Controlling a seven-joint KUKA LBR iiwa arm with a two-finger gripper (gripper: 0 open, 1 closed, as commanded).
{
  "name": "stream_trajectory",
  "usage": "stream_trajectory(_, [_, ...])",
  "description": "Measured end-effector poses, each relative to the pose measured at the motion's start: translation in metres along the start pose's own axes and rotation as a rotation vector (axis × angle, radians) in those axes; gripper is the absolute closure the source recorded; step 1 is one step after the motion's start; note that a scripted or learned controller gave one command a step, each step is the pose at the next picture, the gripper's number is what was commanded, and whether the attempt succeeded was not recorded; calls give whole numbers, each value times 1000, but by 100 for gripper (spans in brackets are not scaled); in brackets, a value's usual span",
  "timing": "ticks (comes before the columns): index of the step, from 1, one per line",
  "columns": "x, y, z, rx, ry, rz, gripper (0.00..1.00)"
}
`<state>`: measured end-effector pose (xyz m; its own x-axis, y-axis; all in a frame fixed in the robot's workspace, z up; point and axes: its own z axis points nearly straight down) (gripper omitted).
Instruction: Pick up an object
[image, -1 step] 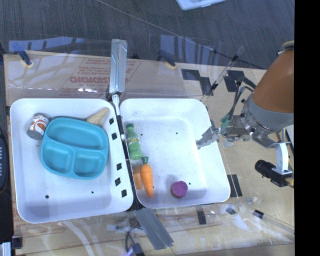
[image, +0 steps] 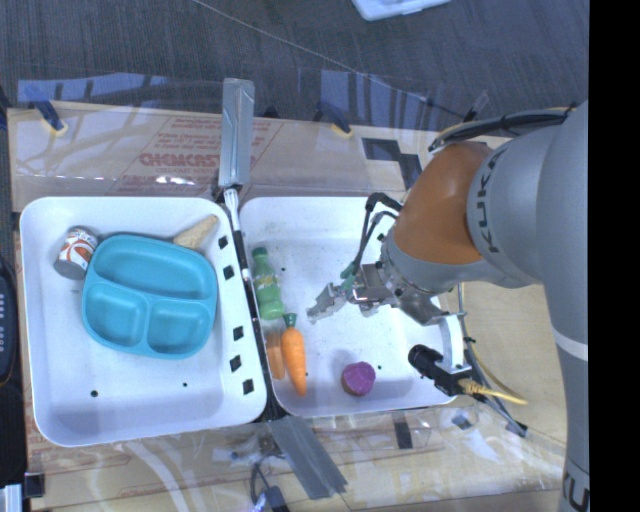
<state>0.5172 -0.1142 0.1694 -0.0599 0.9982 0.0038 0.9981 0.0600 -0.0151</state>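
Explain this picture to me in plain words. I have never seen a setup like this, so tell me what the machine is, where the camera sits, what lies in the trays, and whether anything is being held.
This is one photo from a camera fixed above a bench, looking down at a slant. The big grey machine with the orange band is a robot arm reaching in from the right. At its tip is a two-finger gripper, which hangs over the right white bin with nothing between its fingers.

In that right bin lie a green bottle, a carrot and a small purple round object. The left white bin holds a blue divided plate, a small can beside it, and a tan cone-shaped piece at the plate's far edge.

The arm's job is to pick something up; it has not done so yet.
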Motion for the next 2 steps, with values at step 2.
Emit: stream_trajectory(2, [-63, -43, 51, -7, 0, -153, 0])
